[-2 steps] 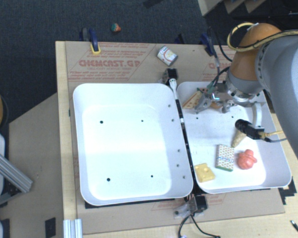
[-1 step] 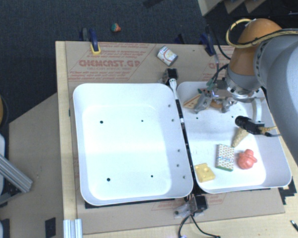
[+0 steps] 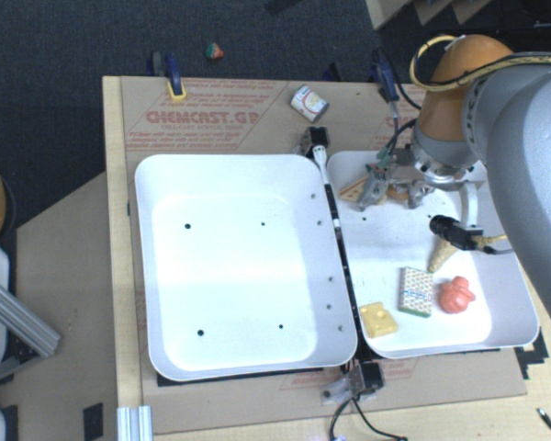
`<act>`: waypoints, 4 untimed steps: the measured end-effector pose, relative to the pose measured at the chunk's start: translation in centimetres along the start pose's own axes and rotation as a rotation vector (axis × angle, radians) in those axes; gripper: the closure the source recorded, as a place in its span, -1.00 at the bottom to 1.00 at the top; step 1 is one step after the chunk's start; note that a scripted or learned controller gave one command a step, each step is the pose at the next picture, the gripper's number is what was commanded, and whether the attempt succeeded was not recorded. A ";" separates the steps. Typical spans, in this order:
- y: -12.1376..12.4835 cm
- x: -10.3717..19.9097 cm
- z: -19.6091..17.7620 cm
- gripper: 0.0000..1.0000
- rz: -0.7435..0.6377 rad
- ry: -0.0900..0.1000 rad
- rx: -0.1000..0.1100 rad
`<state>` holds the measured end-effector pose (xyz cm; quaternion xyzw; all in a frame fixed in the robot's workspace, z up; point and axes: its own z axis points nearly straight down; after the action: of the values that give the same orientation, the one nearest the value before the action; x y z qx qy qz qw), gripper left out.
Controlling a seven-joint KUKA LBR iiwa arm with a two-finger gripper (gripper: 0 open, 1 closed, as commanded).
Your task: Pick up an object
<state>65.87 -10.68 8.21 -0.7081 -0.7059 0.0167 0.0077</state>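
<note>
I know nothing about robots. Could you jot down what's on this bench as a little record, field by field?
arm: grey with an orange band, reaching in from the right, its end low over the far end of the right bin
left bin: white, shallow
right bin: yellow block, patterned block and pink toy along the near side; tan piece at the far end
outside the bins: small white box on the board
</note>
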 end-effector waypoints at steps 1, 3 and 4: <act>0.1 -4.0 0.3 -1.00 0.001 0.019 -0.002; -6.8 -11.3 0.0 -1.00 -0.004 0.021 -0.032; -14.4 -11.5 0.4 -1.00 -0.003 0.021 -0.030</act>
<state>51.46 -22.11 8.48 -0.7071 -0.7071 -0.0011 0.0045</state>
